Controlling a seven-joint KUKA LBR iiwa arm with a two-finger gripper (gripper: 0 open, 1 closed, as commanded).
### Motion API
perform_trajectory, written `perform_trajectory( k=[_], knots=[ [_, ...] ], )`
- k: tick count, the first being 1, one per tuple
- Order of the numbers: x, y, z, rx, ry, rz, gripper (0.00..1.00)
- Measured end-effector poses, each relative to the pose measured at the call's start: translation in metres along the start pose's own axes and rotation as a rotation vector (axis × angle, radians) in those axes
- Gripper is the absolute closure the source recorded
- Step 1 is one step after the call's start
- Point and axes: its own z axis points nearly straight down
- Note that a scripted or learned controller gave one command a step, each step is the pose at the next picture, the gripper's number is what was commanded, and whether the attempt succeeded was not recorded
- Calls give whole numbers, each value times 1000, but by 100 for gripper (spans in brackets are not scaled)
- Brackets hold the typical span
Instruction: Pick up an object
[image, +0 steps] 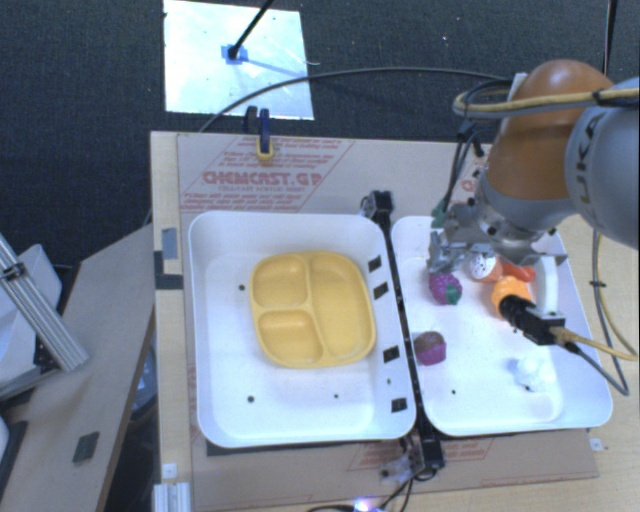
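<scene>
Hovering in the right bin (575, 405) with claw (442, 262) just above and up-left of the magenta ball (446, 290), grip state impossible to tell.

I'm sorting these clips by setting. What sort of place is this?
Probably a robotics lab bench: two white bins side by side, loose cables, and a grey arm over small toys.
</scene>
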Motion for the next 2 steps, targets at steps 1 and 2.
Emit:
perform_trajectory(
  k=[1, 2],
  knots=[
    [57, -7, 14, 2, 1, 0, 100],
    [100, -10, 19, 2, 0, 1, 100]
  ],
)
